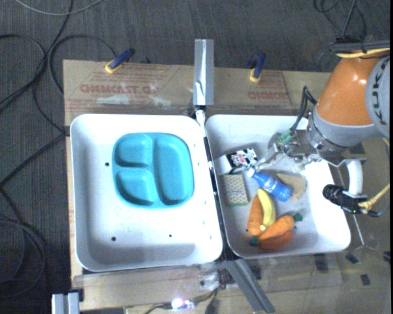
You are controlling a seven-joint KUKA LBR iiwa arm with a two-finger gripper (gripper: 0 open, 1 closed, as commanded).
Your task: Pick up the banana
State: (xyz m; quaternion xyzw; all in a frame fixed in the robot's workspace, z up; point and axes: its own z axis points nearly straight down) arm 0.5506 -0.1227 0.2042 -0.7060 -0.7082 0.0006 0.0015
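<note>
From above: the banana (267,208) lies in the right bin (327,237), toward its front edge, wedged between an orange piece (255,217) and a carrot (276,229), with a blue bottle (273,185) touching its top end. It looks like a light, smooth plastic toy, stiff and a bit slippery; best pinched across its narrow middle, though the neighbours crowd it. The gripper (283,150) hovers near the bin's back edge, holding nothing visible; I cannot tell how it is set. A blue divided tray (154,169) sits in the left bin (92,221).

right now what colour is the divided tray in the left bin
Light blue tray, seen best in the camera view from above.
</note>
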